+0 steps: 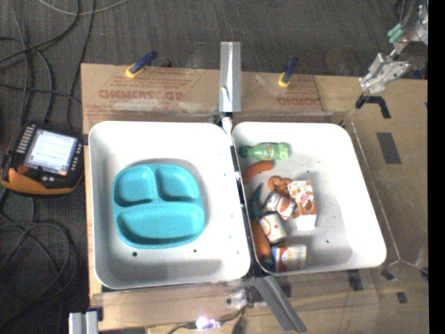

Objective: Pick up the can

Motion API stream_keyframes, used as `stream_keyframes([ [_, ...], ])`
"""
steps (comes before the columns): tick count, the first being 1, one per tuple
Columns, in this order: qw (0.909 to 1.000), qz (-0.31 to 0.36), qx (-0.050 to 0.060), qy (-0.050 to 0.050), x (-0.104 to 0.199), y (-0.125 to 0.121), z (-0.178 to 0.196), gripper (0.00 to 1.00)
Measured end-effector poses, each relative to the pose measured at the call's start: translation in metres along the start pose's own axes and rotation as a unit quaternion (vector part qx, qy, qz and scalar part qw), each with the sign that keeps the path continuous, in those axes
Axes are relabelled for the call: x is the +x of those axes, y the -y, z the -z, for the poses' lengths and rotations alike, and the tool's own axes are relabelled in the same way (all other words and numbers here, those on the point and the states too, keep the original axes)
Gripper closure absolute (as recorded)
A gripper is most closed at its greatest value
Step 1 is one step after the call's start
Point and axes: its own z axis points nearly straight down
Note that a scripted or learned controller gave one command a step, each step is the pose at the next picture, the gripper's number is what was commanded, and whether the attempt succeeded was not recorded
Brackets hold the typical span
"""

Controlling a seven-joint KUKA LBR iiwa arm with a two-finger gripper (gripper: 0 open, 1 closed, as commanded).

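Several small cans lie among the clutter on the left side of the right bin (348,186). A red and white can (272,227) is near the middle of the pile. A second can (280,202) lies just above it. A third can (289,257), with blue and orange print, rests on its side at the bin's front edge. My gripper (377,75) hangs at the far right, well above and behind the right bin, away from all the cans and with nothing near it.
A green bottle (265,151), an orange sausage-like item (257,170) and a patterned carton (303,202) share the right bin. A teal divided plate (160,204) fills the left bin (104,158). A pendant (45,157) lies on the floor at left.
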Motion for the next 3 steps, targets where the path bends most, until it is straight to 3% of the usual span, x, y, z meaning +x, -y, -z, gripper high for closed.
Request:
stream_keyframes([
  [1,0.989,0.148,0.0,-0.002,0.018,0.058,-0.13,1.0],
  [2,0.9809,0.195,-0.001,-0.002,0.02,0.077,-0.131,1.0],
  [3,0.9397,0.342,-0.001,-0.003,0.079,0.123,-0.161,1.0],
])
